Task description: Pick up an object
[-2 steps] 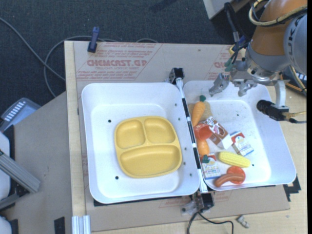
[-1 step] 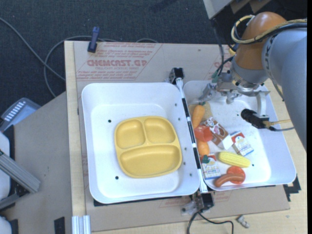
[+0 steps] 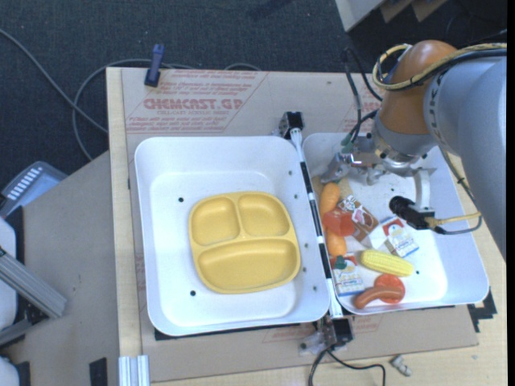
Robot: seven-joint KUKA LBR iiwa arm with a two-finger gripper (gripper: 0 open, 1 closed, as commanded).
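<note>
The right bin (image 3: 463, 276) holds several toy foods. An orange carrot (image 3: 330, 199) lies along its left wall, with a red piece (image 3: 336, 224) just below it. Beside these are a red-and-white packet (image 3: 360, 215), a small carton (image 3: 400, 238), a yellow corn cob (image 3: 386, 262), a red sausage (image 3: 378, 294) and a blue-and-white carton (image 3: 348, 277). My gripper (image 3: 352, 164) hangs low over the far left part of this bin, just beyond the top of the carrot. I see nothing held in it.
The left bin (image 3: 161, 215) holds a yellow divided plate (image 3: 243, 241). The grey arm with its orange band (image 3: 418, 67) crosses the right bin's far right corner. A clamp (image 3: 291, 122) sits at the far end of the seam between the bins.
</note>
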